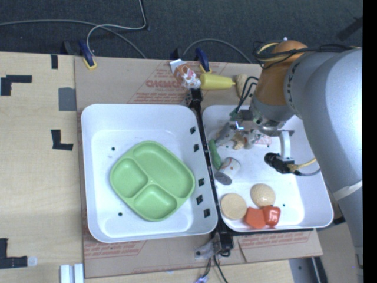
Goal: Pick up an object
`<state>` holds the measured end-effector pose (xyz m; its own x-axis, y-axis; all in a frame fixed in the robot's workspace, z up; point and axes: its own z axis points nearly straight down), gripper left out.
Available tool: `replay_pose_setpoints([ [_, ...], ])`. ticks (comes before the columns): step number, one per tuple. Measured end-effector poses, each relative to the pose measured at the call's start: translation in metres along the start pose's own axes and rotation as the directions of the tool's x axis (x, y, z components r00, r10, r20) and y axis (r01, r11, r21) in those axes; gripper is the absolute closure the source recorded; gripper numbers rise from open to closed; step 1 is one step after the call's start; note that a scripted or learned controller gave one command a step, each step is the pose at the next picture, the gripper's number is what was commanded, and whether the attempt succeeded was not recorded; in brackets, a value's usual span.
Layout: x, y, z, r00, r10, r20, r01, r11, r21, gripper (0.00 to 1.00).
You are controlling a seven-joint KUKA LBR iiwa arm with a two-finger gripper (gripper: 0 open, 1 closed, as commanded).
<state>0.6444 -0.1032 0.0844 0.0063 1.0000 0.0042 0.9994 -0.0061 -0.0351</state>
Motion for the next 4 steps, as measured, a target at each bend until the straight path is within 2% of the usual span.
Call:
replay_pose_setpoints([
  [1,0.0000,0.0116,0.0014,1.000,0.008,-0.001,-0.008,0.999,0.035,0.00],
  [4,0.0005,0.0117,0.0018,1.000,0.008,0.001,-0.008,0.999,0.033,0.00],
])
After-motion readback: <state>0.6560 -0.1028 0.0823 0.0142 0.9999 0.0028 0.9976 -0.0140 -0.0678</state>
